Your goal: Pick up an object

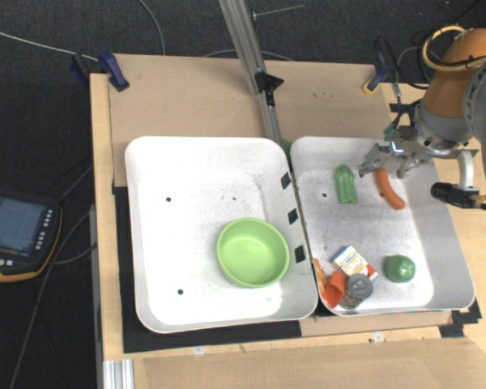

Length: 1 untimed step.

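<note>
My gripper [391, 165] hangs over the far part of the right bin [437, 241], and its two fingers stand spread apart, open. An orange carrot-shaped piece [391, 190] lies on the bin floor right below it, its upper end reaching up between the fingertips; it rests on the floor and is not gripped. To the gripper's left lies a green pickle-shaped piece [346, 184]. At the bin's near side sit a green ball [399, 268], a small yellow and white box [349, 258], an orange piece [333, 287] and a grey round can [359, 289].
The left bin [170, 217] holds a light green bowl [253, 252] near its right wall. A metal pole [247, 39] slants down to the divide between the bins. Blue clamps [113, 71] grip the bench's far corners. A handheld pendant [16, 233] lies at far left.
</note>
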### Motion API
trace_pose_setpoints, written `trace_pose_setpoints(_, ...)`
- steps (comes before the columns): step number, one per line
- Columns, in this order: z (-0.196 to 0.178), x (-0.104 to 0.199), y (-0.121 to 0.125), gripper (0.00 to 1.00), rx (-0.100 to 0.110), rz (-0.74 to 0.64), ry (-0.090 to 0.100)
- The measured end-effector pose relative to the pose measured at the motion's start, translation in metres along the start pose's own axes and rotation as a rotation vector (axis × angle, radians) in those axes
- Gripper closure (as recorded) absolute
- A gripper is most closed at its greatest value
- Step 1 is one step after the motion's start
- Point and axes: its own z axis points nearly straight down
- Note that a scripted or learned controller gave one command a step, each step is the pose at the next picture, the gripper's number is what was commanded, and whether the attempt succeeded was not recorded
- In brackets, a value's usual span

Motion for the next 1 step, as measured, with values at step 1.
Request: trace_pose_setpoints(1,-0.0138,-0.0003,0.0014,1.00,-0.005,-0.001,-0.002)
